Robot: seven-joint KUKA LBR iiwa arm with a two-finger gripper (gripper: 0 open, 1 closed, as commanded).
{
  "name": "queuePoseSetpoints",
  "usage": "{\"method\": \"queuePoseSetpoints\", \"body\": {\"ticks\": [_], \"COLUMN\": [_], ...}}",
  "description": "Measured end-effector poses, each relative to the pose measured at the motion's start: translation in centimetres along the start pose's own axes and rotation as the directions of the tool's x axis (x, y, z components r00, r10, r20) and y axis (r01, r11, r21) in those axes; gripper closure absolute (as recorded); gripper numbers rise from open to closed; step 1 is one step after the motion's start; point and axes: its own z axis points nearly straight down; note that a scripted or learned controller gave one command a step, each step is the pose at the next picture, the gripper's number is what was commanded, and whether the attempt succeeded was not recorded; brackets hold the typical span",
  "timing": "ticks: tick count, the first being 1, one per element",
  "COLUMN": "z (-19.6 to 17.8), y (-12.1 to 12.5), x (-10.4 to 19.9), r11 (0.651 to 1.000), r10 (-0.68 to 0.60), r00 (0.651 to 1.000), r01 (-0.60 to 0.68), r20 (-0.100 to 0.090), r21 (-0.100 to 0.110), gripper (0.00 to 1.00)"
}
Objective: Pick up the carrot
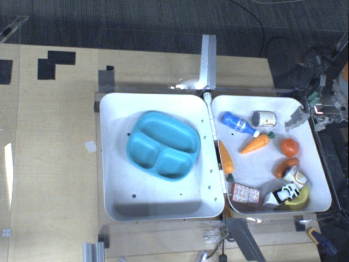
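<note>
The carrot (255,144) lies tilted in the right bin (322,171), between a blue bottle (238,123) and a tomato (289,146), while the hand (299,117) hovers nearby over the rim, holding nothing.

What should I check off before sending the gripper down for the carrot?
1. Carrot located in the right bin: ok.
2. Carrot top unobstructed: ok.
3. Space around it: not ok; blue bottle lies close beside its upper end.
4. Gripper above the carrot: not ok; it sits near the bin's upper right corner.
5. Finger state: cannot tell.
6. Second orange piece by the divider could be mistaken: cannot tell.
</note>
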Motion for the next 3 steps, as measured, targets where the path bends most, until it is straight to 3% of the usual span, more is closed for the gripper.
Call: {"method": "queuePoseSetpoints", "body": {"ticks": [1, 2, 3], "z": [-1.2, 10.2, -1.0], "y": [0.2, 1.5, -0.2], "x": [0.1, 8.1, 12.2], "r11": [1.000, 0.987, 0.978], "r10": [-0.006, 0.158, 0.210], "r00": [1.000, 0.987, 0.978], "r01": [0.006, -0.158, -0.210], "r20": [0.001, -0.001, -0.001], "r21": [-0.006, 0.002, -0.003], "gripper": [1.00, 1.00, 1.00]}}
